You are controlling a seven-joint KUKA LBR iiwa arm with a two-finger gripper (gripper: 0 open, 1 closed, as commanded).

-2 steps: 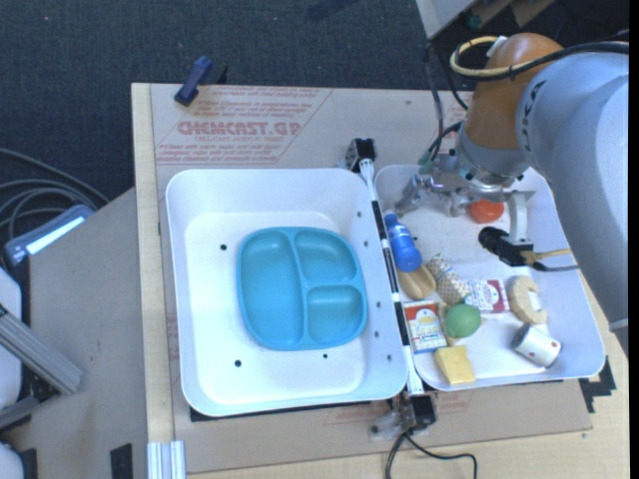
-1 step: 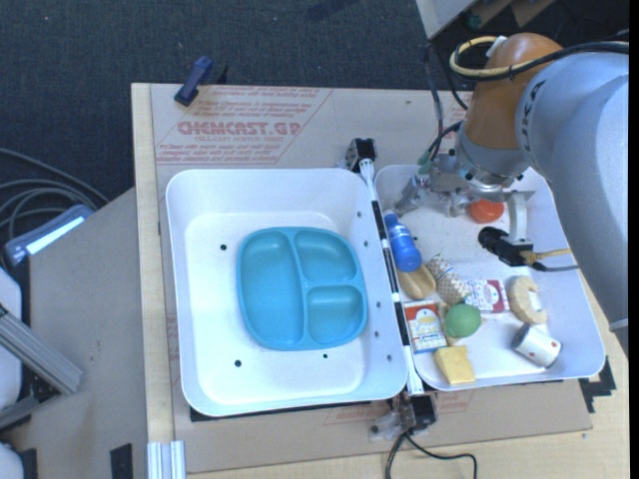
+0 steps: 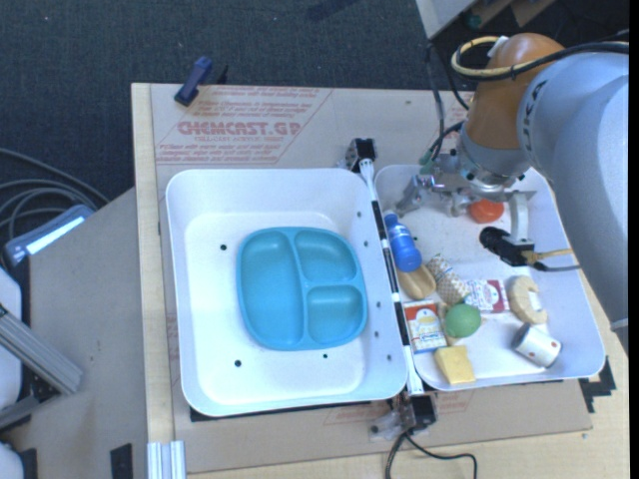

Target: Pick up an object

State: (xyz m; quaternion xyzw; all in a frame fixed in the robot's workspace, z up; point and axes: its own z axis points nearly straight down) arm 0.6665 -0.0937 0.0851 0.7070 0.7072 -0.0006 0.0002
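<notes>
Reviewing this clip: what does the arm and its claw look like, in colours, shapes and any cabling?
The arm is a thick, rounded, light grey body with an orange band above the wrist. Below the band sits a grey metallic ring, then the claw of pale metal parts with a dark piece. A yellowish cable loops beside the band, and thin dark wires run along the wrist.

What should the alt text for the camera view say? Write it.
A grey robot arm with an orange band reaches from the right over the right bin, which holds small items including a blue bottle, a green ball and a yellow block. The left bin holds a blue divided plate.
</notes>
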